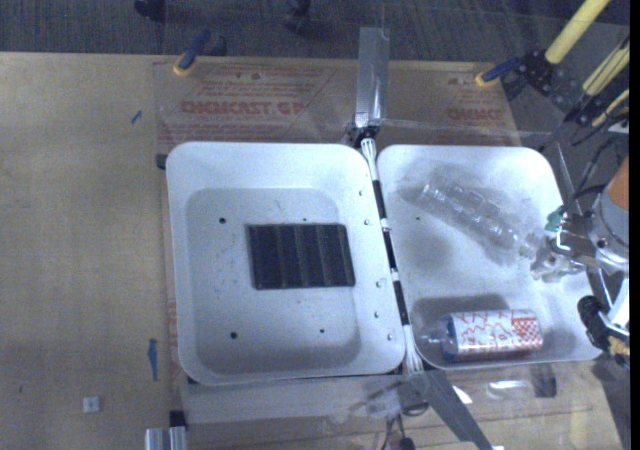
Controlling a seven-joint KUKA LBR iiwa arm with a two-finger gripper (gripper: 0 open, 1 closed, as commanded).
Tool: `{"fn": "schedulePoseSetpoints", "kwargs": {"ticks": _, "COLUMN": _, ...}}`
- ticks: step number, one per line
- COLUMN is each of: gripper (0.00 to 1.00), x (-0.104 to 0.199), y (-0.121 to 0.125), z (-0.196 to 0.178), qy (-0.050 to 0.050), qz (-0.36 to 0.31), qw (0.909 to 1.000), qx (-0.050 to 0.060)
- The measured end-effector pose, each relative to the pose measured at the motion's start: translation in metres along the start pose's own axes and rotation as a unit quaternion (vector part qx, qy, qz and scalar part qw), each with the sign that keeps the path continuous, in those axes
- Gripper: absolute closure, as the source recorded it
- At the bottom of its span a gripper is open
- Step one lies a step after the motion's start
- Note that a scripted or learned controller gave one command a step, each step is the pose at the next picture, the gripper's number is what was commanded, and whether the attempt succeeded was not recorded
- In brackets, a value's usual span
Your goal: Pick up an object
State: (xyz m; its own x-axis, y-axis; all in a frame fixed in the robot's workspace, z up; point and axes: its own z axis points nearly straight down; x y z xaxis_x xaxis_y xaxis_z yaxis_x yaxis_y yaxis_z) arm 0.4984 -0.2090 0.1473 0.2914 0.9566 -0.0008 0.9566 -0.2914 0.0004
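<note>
Two objects lie in the right bin [400,268]. A clear plastic bottle [478,213] rests on its side across the upper half, slanting down to the right. A red-and-white patterned bottle [490,333] with a pale cap end lies along the bin's front wall. My gripper [556,253] hangs at the bin's right rim, just right of the clear bottle's lower end and above the patterned bottle. Nothing shows held in it.
The left bin [200,238] has a dark ribbed panel [300,256] in its middle. A metal divider [372,88] stands behind the two bins. Yellow-handled clamps [560,38] sit at the back right, and cables run beside the arm.
</note>
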Motion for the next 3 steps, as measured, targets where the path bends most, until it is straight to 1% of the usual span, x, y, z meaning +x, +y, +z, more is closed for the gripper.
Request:
{"fn": "schedulePoseSetpoints", "kwargs": {"ticks": 1, "gripper": 0.0, "x": 0.0, "y": 0.0, "z": 0.0, "qy": 0.0, "qz": 0.0, "qw": 1.0, "qx": 0.0}}
{"fn": "schedulePoseSetpoints", "kwargs": {"ticks": 2, "gripper": 0.0, "x": 0.082, "y": 0.036, "z": 0.059, "qy": 0.001, "qz": -0.016, "qw": 0.9999, "qx": -0.004}}
{"fn": "schedulePoseSetpoints", "kwargs": {"ticks": 3, "gripper": 0.0, "x": 0.099, "y": 0.09, "z": 0.059, "qy": -0.001, "qz": -0.17, "qw": 0.9854, "qx": -0.003}}
